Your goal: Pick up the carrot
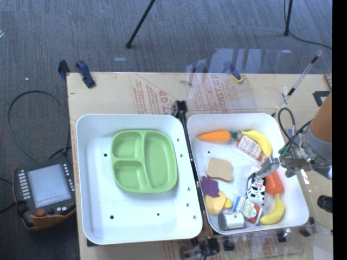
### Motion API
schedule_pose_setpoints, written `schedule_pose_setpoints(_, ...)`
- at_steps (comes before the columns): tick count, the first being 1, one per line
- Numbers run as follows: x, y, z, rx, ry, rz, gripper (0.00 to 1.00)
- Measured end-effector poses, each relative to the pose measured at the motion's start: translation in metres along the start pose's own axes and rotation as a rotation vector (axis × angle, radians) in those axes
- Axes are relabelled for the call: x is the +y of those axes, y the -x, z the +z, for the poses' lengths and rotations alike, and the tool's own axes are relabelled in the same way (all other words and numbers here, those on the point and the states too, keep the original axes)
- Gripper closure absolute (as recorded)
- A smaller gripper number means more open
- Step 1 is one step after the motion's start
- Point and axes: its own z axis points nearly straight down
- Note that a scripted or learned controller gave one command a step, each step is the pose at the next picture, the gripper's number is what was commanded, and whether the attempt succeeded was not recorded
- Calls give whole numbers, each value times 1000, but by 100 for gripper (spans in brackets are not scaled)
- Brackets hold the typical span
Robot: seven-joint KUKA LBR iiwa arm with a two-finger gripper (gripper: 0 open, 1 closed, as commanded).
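On the far left, on the carpet beside the desk (124, 88), a grey handheld control pendant (46, 191) lies with its cable looping away. The left shallow white plastic bin (92, 199) carries a smooth pale-green plastic plate with three compartments (145, 160), sitting slightly left of the bin's middle.

The right shallow white plastic bin (217, 118) holds a scatter of toy foods. The orange tapered carrot with a green tip (217, 136) lies on its side near the bin's back edge, pointing left, apart from the tan toy slice of bread (219, 169) below it and just beside a small red-and-white packet (250, 146) and a glossy yellow banana (260, 141). Lower down sit a purple bunch-shaped piece (209, 186), a yellow rounded piece (214, 202), a small tin can (231, 220), a black-and-white carton (256, 188), a red-orange piece (275, 183) and a second yellow banana (274, 212).

The gripper (267, 168) hangs over the bin's right side, near the carton; whether the jaws are spread or pressed together cannot be told here, and nothing visibly sits between them.

This looks like the approach stage. The next move calls for travelling back and leftward, then aligning across the carrot's thicker, smooth middle.
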Motion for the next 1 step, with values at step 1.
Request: schedule_pose_setpoints(1, 52, 37, -17, -2, 6, -76, 0)
